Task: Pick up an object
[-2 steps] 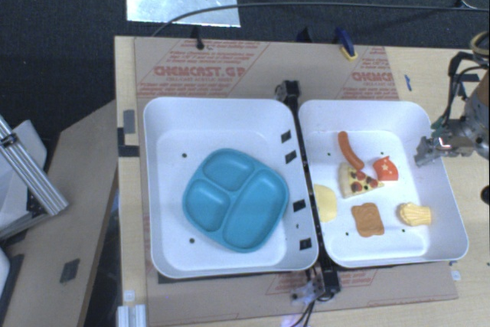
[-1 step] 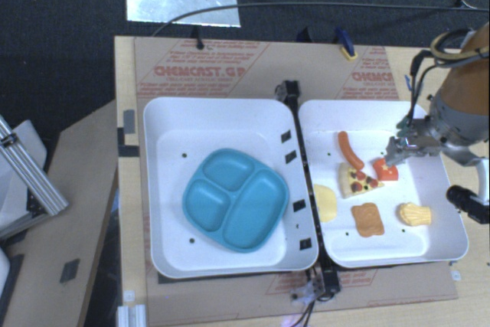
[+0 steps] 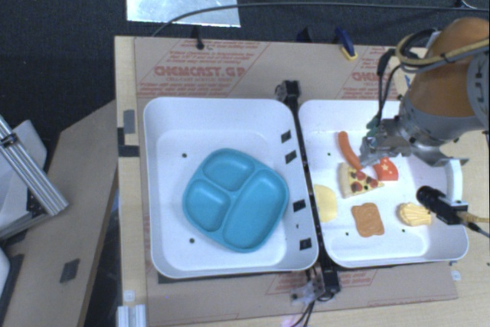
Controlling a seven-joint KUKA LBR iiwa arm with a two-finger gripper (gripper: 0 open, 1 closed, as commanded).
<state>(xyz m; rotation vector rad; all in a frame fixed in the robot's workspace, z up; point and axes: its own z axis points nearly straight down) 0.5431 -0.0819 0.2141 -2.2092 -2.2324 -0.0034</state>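
Here the right bin (image 3: 459, 241) holds toy food: a pizza slice (image 3: 360, 181), a red piece (image 3: 387, 170) just beside it, a sausage (image 3: 349, 150), a pale yellow disc (image 3: 325, 203), a brown cracker (image 3: 369, 220) and a yellow chip (image 3: 414, 214). The left bin (image 3: 164, 165) holds a blue divided plate (image 3: 235, 198). The gripper (image 3: 377, 152) hangs over the pizza slice and red piece, perhaps touching them; whether its jaws are spread or closed cannot be told.

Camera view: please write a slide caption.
Gripper above toy food in right bin; blue tray in left bin.
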